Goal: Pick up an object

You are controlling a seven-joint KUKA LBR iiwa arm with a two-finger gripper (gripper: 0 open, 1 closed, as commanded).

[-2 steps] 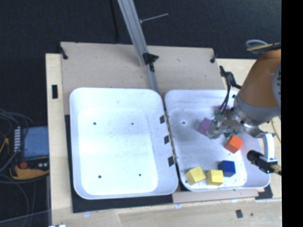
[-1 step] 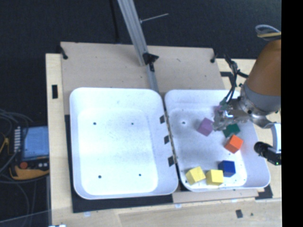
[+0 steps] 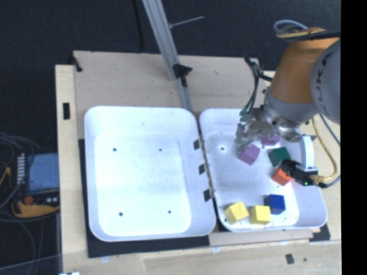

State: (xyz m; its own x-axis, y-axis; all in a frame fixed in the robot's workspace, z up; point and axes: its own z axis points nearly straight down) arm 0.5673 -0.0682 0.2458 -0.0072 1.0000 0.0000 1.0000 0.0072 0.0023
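Observation:
My gripper (image 3: 250, 137) hangs over the upper middle of the right bin (image 3: 223, 148). A purple block (image 3: 249, 153) sits directly under its tip, touching it or very close to it. I cannot tell whether the block is gripped. To the right are a green block (image 3: 279, 155) and, below that, an orange block (image 3: 281, 177). A blue block (image 3: 276, 203) and two yellow blocks (image 3: 236, 212) (image 3: 260, 213) lie along the bin's front edge. A patch of purple (image 3: 270, 139) peeks out beside the wrist.
The left bin (image 3: 143, 171) is a white tray next to the right one. A slanted metal post (image 3: 163, 33) rises behind the bins. The grey-and-orange arm (image 3: 301, 79) covers the right bin's back right corner.

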